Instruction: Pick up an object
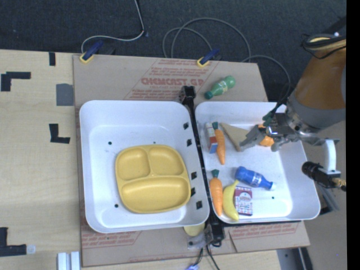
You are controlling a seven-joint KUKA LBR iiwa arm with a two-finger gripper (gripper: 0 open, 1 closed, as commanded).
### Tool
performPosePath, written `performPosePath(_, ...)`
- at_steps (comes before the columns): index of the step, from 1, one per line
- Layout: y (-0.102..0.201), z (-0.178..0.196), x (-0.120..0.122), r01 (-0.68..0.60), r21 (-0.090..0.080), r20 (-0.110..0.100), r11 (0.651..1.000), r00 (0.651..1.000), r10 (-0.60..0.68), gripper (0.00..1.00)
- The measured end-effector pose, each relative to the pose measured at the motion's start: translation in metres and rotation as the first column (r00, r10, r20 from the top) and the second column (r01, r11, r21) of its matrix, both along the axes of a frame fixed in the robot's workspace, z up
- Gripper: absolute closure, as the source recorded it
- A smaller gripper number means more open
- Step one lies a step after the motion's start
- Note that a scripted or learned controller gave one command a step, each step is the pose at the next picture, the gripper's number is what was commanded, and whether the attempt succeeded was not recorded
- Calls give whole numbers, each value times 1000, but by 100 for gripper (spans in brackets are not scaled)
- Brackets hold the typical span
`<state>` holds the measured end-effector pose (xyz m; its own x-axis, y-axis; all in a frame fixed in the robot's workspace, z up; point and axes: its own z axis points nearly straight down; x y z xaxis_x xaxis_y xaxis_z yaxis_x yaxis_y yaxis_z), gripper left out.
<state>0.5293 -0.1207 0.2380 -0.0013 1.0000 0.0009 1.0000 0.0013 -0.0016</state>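
tool (254, 138) hung over right bin (298, 207), far-right part; open or closed: cannot tell | blue bottle (253, 178), carrots near its front edge | yellow plate (152, 178) in left bin (95, 122)

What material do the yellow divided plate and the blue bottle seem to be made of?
The yellow divided plate looks like molded plastic with a matte finish: even color, soft rounded compartment ridges. The blue bottle seems glossy plastic, likely a toy, judging by its uniform bright color, though this is uncertain.

Glossy yellow plastic plate (153, 179), smooth white plastic bins (90, 151), matt brown cardboard sheet (163, 80), pale wood-look bench (34, 167)
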Motion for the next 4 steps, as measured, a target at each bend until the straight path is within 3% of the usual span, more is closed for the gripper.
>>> performPosePath(1,25,-144,-17,-1,2,-11,1000,1000,1,0)
performPosePath(2,24,-153,69,-2,-2,5,1000,1000,2,0)
performPosePath(3,24,-142,67,0,-2,5,1000,1000,0,100)
performPosePath(4,87,-43,50,-7,2,9,1000,1000,7,100)
